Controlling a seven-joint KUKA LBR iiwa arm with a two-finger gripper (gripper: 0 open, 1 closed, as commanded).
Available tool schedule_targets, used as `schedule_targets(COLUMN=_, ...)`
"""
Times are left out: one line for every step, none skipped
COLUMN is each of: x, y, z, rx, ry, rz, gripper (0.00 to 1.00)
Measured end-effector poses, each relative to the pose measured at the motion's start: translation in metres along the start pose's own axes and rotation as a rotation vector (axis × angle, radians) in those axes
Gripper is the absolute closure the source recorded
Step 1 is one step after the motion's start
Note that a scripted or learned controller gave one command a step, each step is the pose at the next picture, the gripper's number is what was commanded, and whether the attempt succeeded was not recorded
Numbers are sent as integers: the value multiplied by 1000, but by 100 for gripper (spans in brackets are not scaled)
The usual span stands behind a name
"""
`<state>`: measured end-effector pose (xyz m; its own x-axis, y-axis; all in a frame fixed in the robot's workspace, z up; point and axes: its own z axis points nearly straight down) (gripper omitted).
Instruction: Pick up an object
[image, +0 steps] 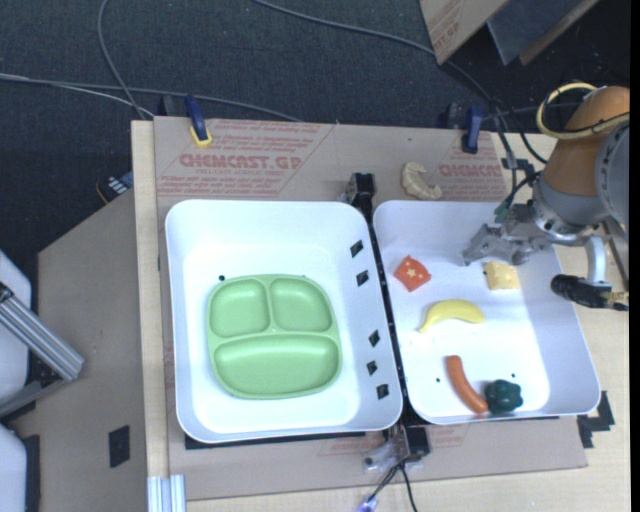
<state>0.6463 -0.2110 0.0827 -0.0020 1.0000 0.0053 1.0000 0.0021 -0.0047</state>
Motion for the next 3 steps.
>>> schedule_targets(x=-1, y=1, z=-14, rx=-5, ry=-3, rz=-1, gripper=100)
schedule_targets(x=-7, y=10, z=-66, rx=-11, ry=-7, rz=1, gripper=100)
schedule_targets(x=-5, y=14, z=-132, rx=-14, ry=-8, rz=0, gripper=100)
